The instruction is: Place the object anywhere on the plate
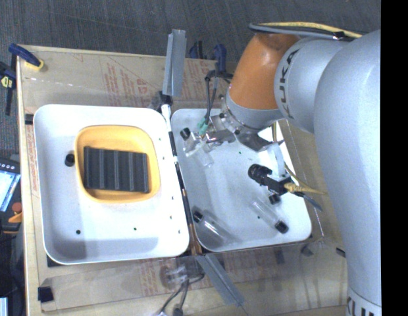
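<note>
1. A yellow plate (115, 134) is seen in the middle of the left bin (59, 209), and a dark ribbed block (117, 170) is shown lying flat on it, well inside the rim.
2. A small black piece (70, 158) is seen on the bin floor just beside the plate's left edge, not touching it.
3. The tool (199, 139) is pictured low over the far left corner of the right bin (230, 196), close to the wall shared with the left bin. Whether it is open or closed cannot be told, and nothing can be made out in its grasp.
4. A small black bit (185, 133) is seen just beside the tool, on its left.
5. The grey arm (335, 91), with its orange band (256, 71), is shown reaching in from the right, and much of the right bin's far and right side is hidden by it.
6. A clear tube (208, 224) with a dark end is shown lying near the front left corner of the right bin. A second clear tube (266, 214), capped in black, is seen near the front right corner, well apart from the first.
7. The adjoining rims of the two bins, which are set side by side and touching, are seen between the tool and the plate.
8. Both bins are carried on a wooden tabletop (92, 71). A blue clamp (26, 56) is fixed at its far left corner, and a grey metal bar (174, 61) is shown at the far edge, above the gap between the bins.
9. A small lit screen (3, 188) is seen off the tabletop's left side, and dark carpet (92, 12) is seen beyond.
</note>
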Robot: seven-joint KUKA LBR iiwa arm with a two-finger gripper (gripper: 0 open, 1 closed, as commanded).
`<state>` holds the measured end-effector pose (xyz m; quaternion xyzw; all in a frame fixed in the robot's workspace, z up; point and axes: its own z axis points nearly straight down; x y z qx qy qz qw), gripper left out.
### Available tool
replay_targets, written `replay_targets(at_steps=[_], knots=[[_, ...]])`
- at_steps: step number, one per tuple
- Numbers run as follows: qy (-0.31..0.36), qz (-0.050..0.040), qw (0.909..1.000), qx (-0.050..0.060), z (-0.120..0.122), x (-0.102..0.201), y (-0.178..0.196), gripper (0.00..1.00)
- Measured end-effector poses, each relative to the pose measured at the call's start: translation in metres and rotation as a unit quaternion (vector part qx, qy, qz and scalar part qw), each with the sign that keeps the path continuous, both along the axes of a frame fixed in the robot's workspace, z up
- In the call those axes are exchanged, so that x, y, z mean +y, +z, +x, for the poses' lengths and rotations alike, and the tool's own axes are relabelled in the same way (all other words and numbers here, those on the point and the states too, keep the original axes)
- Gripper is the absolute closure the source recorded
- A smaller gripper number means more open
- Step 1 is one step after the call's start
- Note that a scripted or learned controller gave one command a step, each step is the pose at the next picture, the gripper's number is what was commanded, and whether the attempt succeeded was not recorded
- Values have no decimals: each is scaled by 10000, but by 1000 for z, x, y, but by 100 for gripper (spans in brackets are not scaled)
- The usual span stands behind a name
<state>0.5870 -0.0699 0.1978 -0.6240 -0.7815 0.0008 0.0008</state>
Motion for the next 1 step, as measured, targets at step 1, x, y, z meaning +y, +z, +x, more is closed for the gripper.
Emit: replay_targets(at_steps=[1], knots=[[908,4,9959,-4,40,50,-7,100]])
